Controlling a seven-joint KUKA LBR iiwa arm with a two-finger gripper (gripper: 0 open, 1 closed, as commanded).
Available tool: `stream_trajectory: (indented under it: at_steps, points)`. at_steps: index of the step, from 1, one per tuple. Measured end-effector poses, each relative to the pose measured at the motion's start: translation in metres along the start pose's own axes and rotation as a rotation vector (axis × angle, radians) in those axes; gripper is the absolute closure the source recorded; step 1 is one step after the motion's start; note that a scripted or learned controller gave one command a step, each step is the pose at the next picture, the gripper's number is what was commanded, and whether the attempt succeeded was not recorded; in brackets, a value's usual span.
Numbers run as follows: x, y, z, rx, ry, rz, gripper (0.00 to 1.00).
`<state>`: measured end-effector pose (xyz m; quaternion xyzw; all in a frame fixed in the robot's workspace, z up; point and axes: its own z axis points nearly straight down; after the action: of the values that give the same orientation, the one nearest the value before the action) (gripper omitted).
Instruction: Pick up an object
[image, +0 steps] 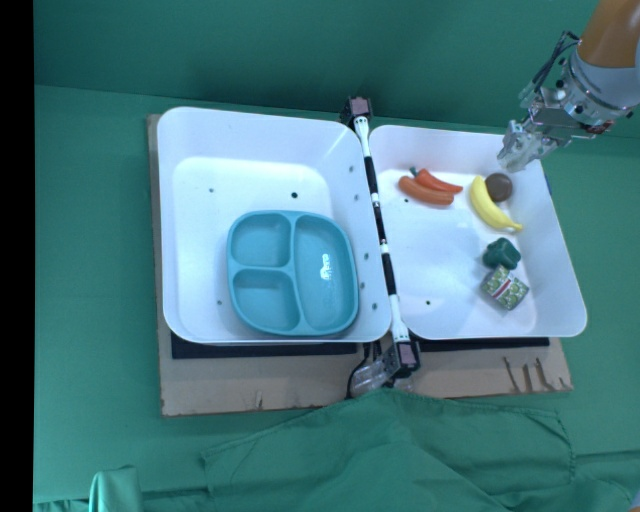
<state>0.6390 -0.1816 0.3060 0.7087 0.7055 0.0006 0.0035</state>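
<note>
Yellow plastic banana (492, 204): one, in right white bin (560, 300) at 3 o'clock; green-clothed tabletop (90, 250); tool (520, 148) state undeterminable.

The right white plastic bin (440, 300) has a broad bare floor across its middle and near-left part, open to a descent from above. Its obstacles sit along the far and right sides: a pair of orange toy carrots (428, 187) near the far wall, a yellow toy banana (489, 205) with a small brown round piece (498, 186) touching its far end, then a dark green toy broccoli (501, 253) and a small patterned can (504, 288) close together nearer the front. The left white bin (200, 150) is largely taken by a teal three-compartment plate (291, 272), leaving a bare strip along its far side. A thin white divider rod (378, 225) runs between the bins.
</note>
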Motion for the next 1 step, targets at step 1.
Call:
stream_trajectory:
  at_steps: [1]
  points:
    - [-0.0055,0.0618,-0.0792,-0.001,0.000,-0.002,1.00]
